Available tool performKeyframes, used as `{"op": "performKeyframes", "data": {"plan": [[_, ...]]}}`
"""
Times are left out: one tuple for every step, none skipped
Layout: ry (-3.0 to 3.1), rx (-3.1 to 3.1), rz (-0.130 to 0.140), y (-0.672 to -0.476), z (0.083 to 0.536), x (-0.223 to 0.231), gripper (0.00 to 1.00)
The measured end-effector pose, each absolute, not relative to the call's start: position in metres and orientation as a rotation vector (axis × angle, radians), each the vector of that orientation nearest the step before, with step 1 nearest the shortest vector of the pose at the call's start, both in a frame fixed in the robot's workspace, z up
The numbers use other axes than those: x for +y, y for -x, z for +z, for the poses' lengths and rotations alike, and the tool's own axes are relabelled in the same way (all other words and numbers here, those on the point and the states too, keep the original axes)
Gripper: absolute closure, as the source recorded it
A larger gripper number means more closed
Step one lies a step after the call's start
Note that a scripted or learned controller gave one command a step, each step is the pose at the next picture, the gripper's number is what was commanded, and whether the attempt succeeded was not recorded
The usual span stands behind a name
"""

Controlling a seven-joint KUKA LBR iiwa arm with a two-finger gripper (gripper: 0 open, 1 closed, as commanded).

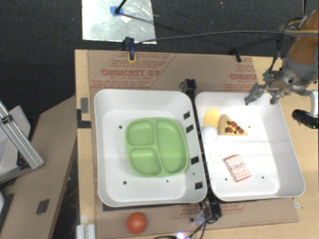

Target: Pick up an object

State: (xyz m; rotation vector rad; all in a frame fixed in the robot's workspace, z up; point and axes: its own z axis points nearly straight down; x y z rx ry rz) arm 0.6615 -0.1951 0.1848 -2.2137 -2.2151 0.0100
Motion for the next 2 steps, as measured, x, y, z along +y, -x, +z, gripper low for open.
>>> {"op": "performKeyframes", "data": {"plan": [[2.219, -2.226, -0.002, -0.665, 0.194, -0.195, 0.0], [2.214, -2.228, 0.001, -0.666, 0.132, -0.191, 0.0]]}}
